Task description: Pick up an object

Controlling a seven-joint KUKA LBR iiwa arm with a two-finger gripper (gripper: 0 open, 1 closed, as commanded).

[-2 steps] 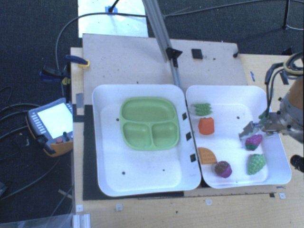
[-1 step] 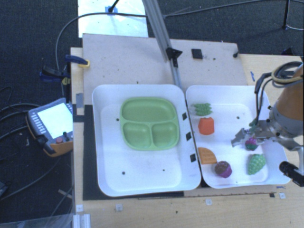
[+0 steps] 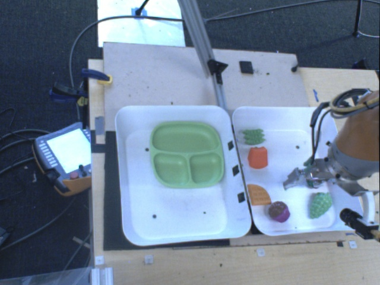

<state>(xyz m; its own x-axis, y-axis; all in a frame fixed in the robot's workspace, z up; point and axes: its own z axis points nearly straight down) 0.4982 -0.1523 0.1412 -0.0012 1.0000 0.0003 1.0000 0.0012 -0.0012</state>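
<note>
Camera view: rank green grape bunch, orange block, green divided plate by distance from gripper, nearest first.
From the gripper:
1. Green grape bunch, right bin, just below-right of the fingers.
2. Orange block, right bin, up-left of the gripper.
3. Green divided plate, left bin, farthest.

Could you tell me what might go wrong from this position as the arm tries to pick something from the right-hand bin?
The gripper hangs among closely packed toys, so a descent might nudge the green grapes or the purple piece rather than seize one. The orange slice lies against the right bin wall by the divider, leaving little room beside it. A knocked toy could slide off target.
</note>
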